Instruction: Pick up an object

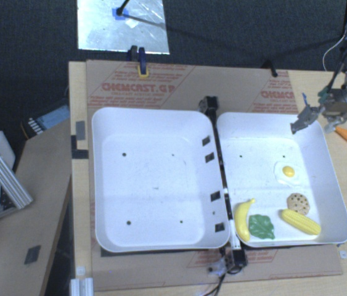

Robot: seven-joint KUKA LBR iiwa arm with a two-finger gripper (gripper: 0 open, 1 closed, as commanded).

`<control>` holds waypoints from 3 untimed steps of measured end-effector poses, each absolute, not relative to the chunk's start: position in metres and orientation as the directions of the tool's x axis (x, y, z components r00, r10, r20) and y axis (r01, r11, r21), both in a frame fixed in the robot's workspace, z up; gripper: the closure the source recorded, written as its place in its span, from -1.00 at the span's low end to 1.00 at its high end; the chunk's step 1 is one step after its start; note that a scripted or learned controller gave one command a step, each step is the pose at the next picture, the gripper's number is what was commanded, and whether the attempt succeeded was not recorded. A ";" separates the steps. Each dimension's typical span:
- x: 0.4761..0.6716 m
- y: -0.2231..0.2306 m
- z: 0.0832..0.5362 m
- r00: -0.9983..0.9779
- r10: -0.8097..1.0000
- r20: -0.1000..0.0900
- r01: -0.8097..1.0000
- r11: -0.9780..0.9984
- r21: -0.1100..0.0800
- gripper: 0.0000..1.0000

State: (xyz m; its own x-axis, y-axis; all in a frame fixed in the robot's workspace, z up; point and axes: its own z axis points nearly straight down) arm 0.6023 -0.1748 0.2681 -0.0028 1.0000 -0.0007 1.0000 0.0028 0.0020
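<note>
A robotics lab, by the look of it. Two white bins sit on a cardboard sheet clamped to a bench. Behind the bins lies a foil-like plate; left of them, aluminium framing; right, loose cables.
</note>
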 end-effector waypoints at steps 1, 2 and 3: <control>0.596 -0.126 0.514 -0.009 1.000 -0.004 1.000 0.009 0.022 -1.00; 0.539 -0.065 0.538 -0.010 1.000 0.001 1.000 0.010 0.005 -1.00; 0.542 -0.069 0.547 -0.008 1.000 -0.002 1.000 0.008 0.007 1.00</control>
State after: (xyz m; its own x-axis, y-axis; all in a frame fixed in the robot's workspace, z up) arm 0.5419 -0.0687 0.5472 -0.0075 1.0000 -0.0016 0.9999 0.0075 0.0072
